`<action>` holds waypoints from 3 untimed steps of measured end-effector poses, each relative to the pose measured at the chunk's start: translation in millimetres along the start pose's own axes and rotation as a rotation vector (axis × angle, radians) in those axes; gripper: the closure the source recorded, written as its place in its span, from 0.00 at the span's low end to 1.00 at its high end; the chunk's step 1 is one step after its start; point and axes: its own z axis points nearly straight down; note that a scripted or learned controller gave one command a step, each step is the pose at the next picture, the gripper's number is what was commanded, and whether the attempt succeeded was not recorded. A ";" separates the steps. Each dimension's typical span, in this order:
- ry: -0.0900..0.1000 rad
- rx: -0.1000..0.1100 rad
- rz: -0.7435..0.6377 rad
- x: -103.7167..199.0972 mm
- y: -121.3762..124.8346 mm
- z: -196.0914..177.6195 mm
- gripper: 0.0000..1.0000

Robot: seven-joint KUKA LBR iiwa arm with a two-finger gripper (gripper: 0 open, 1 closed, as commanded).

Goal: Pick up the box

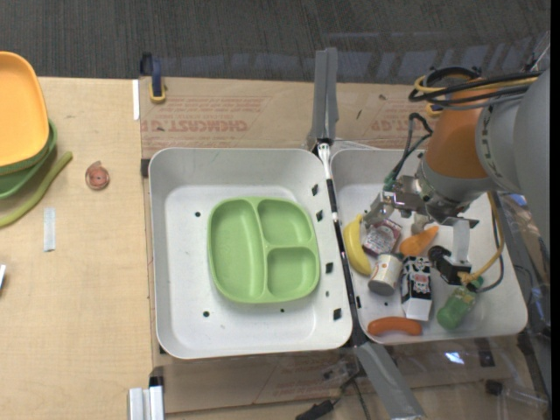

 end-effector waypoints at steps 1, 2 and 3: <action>0.000 0.003 0.005 -1.8 -0.2 -6.6 1.00; 0.000 0.003 0.005 -1.9 -0.3 -6.6 0.00; 0.001 0.000 -0.217 -11.0 -48.3 0.1 0.00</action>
